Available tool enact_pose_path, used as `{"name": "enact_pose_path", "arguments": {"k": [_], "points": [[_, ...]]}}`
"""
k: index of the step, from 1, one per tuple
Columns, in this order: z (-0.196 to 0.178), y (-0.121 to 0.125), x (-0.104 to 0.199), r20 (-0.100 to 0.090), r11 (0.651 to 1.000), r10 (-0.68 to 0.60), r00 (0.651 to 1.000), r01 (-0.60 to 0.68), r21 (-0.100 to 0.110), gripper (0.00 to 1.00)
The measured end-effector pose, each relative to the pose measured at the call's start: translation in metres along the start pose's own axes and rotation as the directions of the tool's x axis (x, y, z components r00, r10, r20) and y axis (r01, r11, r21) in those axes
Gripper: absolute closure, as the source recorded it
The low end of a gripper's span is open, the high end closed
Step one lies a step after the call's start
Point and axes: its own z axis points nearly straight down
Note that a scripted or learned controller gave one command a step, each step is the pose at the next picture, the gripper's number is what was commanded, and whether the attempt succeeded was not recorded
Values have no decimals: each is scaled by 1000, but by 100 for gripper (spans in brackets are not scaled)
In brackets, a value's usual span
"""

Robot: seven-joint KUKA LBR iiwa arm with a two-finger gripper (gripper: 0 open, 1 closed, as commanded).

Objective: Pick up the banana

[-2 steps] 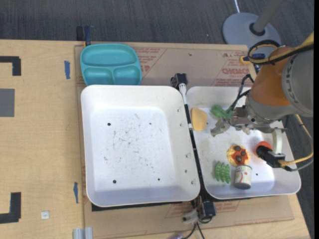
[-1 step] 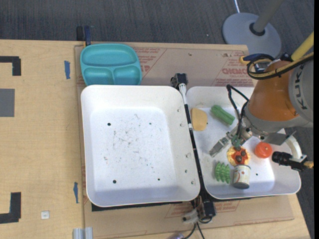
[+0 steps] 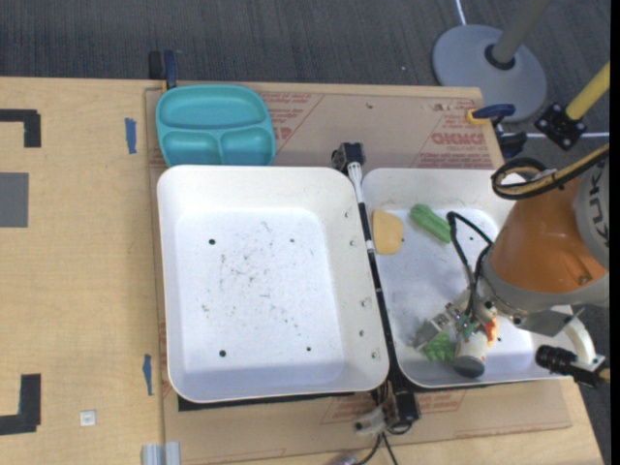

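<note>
The grey arm with its orange band reaches into the right shallow white bin (image 3: 504, 371) at lower right, its jaws hidden among small cluttered items (image 3: 455, 342); whether they are apart or together cannot be told. No yellow banana can be made out. A pale tan wedge (image 3: 387, 232) and a green pod-shaped piece (image 3: 429, 223) lie toward that bin's upper left.

White bins (image 3: 260, 187), teal tray (image 3: 214, 124), green pepper (image 3: 430, 223), tan slice (image 3: 387, 232), orange-banded arm (image 3: 542, 245).

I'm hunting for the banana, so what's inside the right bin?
In the right bin: a tan piece, a green piece, and small items under the arm. The arm covers the rest; no banana recognisable.
</note>
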Motion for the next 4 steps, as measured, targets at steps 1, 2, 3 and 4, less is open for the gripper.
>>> {"name": "enact_pose_path", "arguments": {"k": [1, 2, 3, 4], "points": [[-56, 38, -46, 0, 918, 397, 918, -397, 0, 0], [0, 0, 1, -1, 921, 391, 921, -391, 1, 0], [-99, 59, -11, 1, 626, 780, 626, -780, 1, 0], [-99, 57, 65, 0, 570, 821, 570, -821, 5, 0]]}}
